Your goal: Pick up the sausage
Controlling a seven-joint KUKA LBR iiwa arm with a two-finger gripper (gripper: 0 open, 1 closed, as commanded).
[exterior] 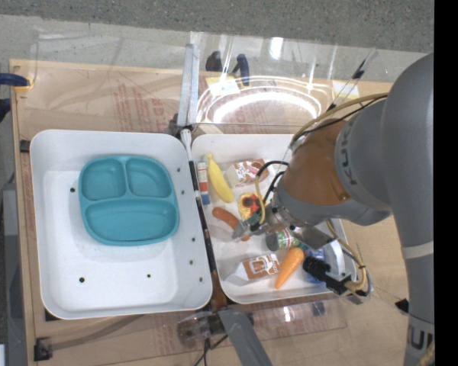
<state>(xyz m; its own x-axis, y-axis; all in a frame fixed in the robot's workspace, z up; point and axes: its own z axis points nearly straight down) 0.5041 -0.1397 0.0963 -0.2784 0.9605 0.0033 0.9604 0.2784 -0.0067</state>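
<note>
On the worktop (99, 101), a blue clamp (0, 97) grips the left edge near the far corner. The left bin (53, 280) takes up the left half; a teal divided plate (129, 200) lies flat in its far half, closer to the bin's right wall than to its left.

The right bin (237, 284) sits just beside it, their walls touching along the middle. Against this bin's left wall lies a small white tube (203, 180), and next to that a yellow banana (219, 178) points along the wall. The sausage (225, 218) lies below the banana, in the left-middle of the bin, reddish and slanted. A printed packet (249, 171) rests near the bin's far wall, and another packet (261, 265) lies toward the near wall, with an orange carrot (288, 267) tilted just to its right.

The hand (253, 223) is down inside the right bin, its tip just beside the right end of the sausage, and a small yellow and red item (249, 203) is close above it. Whether the hand is spread or closed cannot be told, nor whether it touches the sausage. The grey arm (382, 158) with its orange band (317, 170) covers the bin's right side.
</note>
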